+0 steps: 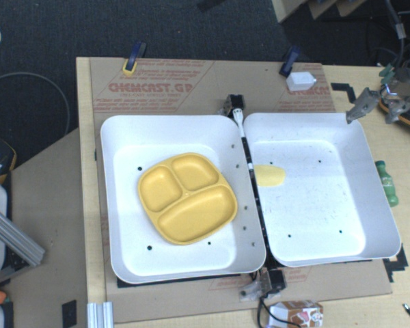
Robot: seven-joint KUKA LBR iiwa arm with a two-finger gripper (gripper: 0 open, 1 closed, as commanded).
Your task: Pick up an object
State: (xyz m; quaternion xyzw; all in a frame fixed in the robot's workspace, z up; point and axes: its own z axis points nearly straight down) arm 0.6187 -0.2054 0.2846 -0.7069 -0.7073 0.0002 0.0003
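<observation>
At the right edge, beyond the far corner of the right bin [369, 183], the hand [369, 102] hung off to the side; whether it was open or closed could not be told. It was well apart from the small yellow piece [269, 175] by that bin's left wall and the yellow tray [186, 197] in the left bin [116, 183]. A grab there could jam against the wall, and the wide tray could slip
</observation>
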